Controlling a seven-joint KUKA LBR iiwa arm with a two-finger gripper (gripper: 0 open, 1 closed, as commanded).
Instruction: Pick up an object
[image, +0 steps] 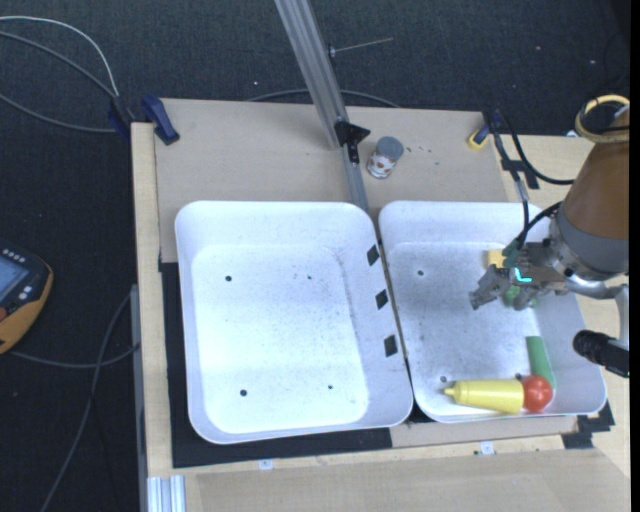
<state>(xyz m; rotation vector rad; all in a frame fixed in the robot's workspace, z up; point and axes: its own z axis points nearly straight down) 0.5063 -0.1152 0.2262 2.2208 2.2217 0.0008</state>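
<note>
grey arm (600, 215) lowered, end effector (497, 290) pointing left

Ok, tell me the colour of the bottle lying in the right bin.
Yellow: the bottle lies along the near wall, seen clearly in the camera view.

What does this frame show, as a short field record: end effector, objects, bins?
end effector: over the right bin, above its upper middle, nothing visibly between its tips
right bin: holds a yellow object, a red object and a green stick, all near its front right corner
yellow vs red: touching
left bin: white, speckled floor
</note>
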